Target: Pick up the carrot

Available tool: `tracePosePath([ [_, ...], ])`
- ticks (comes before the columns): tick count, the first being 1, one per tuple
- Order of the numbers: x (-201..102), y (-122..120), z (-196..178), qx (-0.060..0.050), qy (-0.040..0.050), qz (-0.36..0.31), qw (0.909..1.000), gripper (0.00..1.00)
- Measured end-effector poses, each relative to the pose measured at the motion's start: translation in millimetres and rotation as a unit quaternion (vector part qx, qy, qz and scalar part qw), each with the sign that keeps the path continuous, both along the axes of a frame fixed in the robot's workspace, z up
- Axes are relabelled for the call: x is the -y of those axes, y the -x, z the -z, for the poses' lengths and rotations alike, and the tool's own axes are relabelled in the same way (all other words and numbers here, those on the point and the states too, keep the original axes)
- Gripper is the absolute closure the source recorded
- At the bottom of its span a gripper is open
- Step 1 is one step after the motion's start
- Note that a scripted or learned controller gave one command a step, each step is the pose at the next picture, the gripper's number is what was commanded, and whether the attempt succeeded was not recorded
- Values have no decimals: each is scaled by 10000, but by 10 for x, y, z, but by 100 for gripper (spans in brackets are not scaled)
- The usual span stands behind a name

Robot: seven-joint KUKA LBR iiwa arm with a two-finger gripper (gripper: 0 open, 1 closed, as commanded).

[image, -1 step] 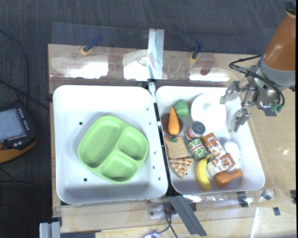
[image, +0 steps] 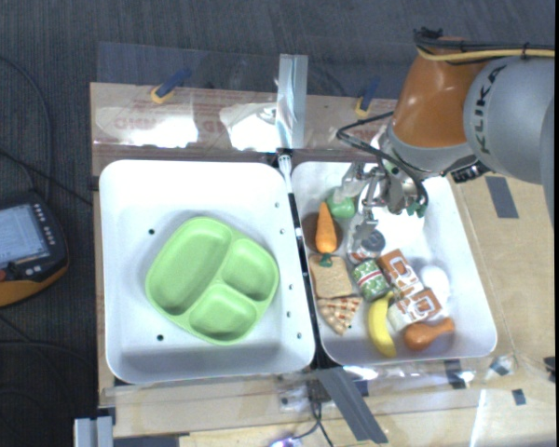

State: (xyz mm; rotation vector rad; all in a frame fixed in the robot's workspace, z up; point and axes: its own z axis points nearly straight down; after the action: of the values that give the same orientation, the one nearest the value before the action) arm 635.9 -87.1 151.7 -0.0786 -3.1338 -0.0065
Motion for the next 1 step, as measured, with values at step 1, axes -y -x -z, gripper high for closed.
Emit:
tracePosePath([
  [1, 95, 813, 607, 102, 30, -379, 9992, 0],
])
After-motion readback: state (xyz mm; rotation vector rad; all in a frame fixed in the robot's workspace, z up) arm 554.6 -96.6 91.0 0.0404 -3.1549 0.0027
